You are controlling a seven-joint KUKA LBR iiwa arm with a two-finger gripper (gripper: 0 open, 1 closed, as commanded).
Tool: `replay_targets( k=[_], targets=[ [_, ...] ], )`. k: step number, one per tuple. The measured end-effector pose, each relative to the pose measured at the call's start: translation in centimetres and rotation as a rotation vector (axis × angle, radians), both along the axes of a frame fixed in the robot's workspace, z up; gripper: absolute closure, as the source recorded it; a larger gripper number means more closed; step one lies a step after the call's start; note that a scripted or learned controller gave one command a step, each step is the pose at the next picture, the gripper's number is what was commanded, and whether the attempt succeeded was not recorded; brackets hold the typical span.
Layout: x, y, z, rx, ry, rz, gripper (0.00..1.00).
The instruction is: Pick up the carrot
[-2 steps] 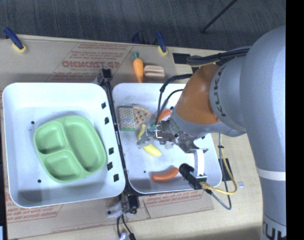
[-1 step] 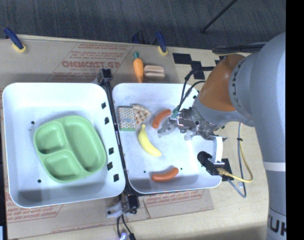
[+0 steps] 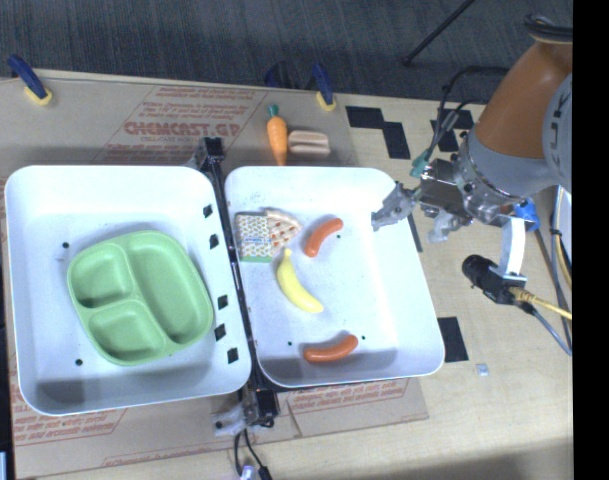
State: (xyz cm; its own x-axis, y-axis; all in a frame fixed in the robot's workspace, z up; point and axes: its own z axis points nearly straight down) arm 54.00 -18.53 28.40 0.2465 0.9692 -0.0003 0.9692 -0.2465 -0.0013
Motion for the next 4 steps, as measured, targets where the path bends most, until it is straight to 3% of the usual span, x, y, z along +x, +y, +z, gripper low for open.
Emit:
replay_targets(
  k=[1, 2, 3, 4],
  targets=[
    [-5.8, 6.4, -2.7, 0.002, 0.004, -0.177, 0.00],
    [-4.6, 9.2, -13.4, 0.002, 0.006, -0.237, 0.00],
    [5.5, 17.5, -9.2, 0.003, 0.003, -0.385, 0.00],
    [7.3, 17.5, -3.5, 0.001, 0.003, -0.281, 0.00]
  ],
)
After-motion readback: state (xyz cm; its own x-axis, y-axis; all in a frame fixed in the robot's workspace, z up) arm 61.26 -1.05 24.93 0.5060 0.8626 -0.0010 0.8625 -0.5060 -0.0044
